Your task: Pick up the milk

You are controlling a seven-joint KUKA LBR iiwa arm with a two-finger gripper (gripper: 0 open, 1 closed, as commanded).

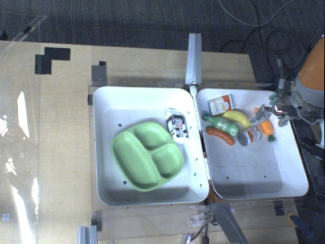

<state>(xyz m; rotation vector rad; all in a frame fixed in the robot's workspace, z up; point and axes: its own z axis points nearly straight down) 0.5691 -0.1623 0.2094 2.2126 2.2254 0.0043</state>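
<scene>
Green divided plate (147, 155) aside, the milk (177, 125) lies untouched in the left bin (101, 136) while the gripper (264, 114), fingers seemingly released, hovers over the right bin's (264, 172) food and must cross left.

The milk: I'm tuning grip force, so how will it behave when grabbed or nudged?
The milk looks like a small, flat-sided carton, so it probably slides rather than rolls. It lies against the left bin's right wall, which may crowd a grasp. It seems light for its size and may dent if squeezed hard.
</scene>
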